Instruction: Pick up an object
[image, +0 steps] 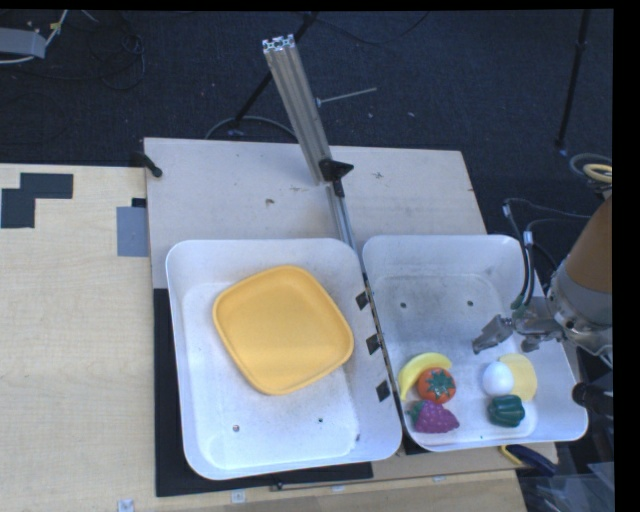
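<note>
The right bin (440, 270) holds several toy foods along its near side: a yellow banana (420, 366), a red tomato (436, 385), purple grapes (435, 417), a white egg (497, 378), a pale yellow piece (522, 375) and a green pepper (507, 410). My gripper (514, 337) reaches in from the right and hangs just beyond the egg and the yellow piece. Its fingers are spread open, one grey finger (489, 334) pointing left, with nothing between them.
A yellow square plate (282, 328) lies in the left bin (190, 270). A metal bar (305, 110) slants down to the divider between the bins. The far half of the right bin is bare white floor.
</note>
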